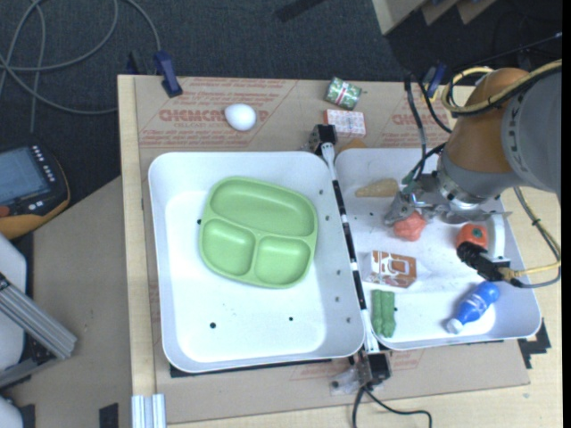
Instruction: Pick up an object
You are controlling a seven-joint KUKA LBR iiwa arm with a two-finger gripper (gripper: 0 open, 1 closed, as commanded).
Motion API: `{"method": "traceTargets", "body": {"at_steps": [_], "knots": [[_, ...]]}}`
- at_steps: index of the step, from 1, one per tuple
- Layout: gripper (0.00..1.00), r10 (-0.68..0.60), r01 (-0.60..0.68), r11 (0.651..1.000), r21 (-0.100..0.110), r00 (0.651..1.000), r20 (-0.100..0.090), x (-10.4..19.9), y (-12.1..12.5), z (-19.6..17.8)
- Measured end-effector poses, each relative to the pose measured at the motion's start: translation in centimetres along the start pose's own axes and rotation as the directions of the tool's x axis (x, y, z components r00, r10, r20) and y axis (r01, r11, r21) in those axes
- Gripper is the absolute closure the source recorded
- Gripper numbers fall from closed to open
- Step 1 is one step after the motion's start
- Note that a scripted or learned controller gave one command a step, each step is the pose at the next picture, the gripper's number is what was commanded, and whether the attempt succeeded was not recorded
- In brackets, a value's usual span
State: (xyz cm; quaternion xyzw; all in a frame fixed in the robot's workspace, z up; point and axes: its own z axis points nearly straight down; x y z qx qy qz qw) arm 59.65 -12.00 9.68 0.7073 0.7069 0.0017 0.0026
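The pincer (409, 210) is seen low over the right bin (526, 315), at the end of the grey arm (535, 141) that reaches in across that bin's far side. Its metal tips are set just above and against the upper edge of a small orange-red lump (411, 228), which is judged to be the object aimed at. Whether the pincer is spread or closed cannot be told, since the wrist hides most of it, and nothing is seen held.

The lump lies directly beneath the pincer, on the bin floor. It is rounded, slightly irregular, matte, and coral in colour, like a soft toy food. Such a shape is judged easy to pinch if it is straddled, but liable to roll aside if it is struck off-centre.

Other things are scattered around, probably so that any one of them may be tried: a tan flat piece (377, 187) just beyond the pincer on the side of the left bin, a printed packet (393, 268) nearer the camera, a green pod (383, 313) nearer still, an orange ball (473, 235) and a blue bottle (473, 306) on the arm's side. A green divided plate (259, 230) rests in the left bin (178, 328), well apart from the pincer
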Motion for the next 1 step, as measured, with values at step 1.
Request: {"method": "traceTargets", "body": {"at_steps": [1], "knots": [[1.0,-0.003,0.003,1.0,0.004,1.0,-0.002,8.39,1.39,-9.2]]}}
